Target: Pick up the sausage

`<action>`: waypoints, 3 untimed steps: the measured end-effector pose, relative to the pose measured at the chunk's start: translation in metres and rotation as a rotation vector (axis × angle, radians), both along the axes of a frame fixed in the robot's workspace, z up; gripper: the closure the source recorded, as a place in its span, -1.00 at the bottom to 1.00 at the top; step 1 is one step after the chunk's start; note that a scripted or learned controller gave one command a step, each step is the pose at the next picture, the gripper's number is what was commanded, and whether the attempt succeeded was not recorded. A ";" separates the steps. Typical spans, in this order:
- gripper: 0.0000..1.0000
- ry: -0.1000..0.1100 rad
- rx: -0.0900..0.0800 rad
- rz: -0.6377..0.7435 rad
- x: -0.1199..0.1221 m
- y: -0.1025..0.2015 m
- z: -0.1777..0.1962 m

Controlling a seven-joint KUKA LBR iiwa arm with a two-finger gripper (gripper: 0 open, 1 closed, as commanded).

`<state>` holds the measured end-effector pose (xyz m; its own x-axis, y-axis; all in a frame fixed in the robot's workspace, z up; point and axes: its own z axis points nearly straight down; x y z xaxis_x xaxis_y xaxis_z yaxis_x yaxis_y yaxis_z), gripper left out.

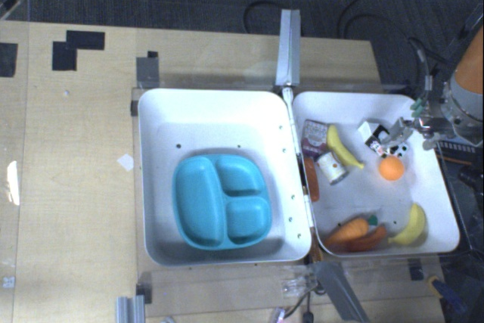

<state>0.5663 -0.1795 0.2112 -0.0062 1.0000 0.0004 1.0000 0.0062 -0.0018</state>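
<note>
One sausage (311, 179) against right bin's left wall | end effector (395, 134) grip unclear

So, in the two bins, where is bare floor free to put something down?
Left bin: bare floor all around the blue plate, widest above it. Right bin: a bare patch in the middle, between the can, orange and carrot. Crowded along its left wall, top and bottom edge.
</note>
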 end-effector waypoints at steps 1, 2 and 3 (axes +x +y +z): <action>-1.00 -0.003 -0.001 -0.130 0.044 -0.008 -0.085; 1.00 -0.005 -0.003 -0.122 0.046 -0.008 -0.075; -1.00 -0.005 -0.003 -0.122 0.046 -0.008 -0.075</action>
<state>0.6123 -0.1875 0.1363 0.1152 0.9933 -0.0028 0.9933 -0.1152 0.0033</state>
